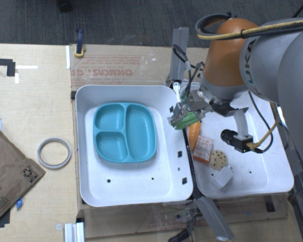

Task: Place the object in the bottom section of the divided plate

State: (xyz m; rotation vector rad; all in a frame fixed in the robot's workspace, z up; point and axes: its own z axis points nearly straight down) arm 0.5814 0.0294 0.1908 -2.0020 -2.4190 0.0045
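Plainly, the gripper [183, 116] hung over the inner edge of the left bin [85, 150], close to the wall it shares with the right bin [280, 178], with a green object [186, 120] pinched between its fingers. The blue divided plate [125, 132] lay flat in the left bin, just beside the gripper but not under it. Its sections were one long one on the side nearer the arm and two smaller ones on the far side. Which of these counted as the bottom section was a judgement, and a wrong choice would put the object in the wrong well. The grasp looked shallow, on what seemed a soft or irregular piece, so it could slip out in transit and land on the bin floor short of the plate. Letting go too high might make it bounce over the low dividers. An orange item [193, 133], a printed packet [203, 148] and a speckled round piece [218, 159] lay in the right bin near the arm. A grey tape ring [54, 152] sat on the bench, well apart.
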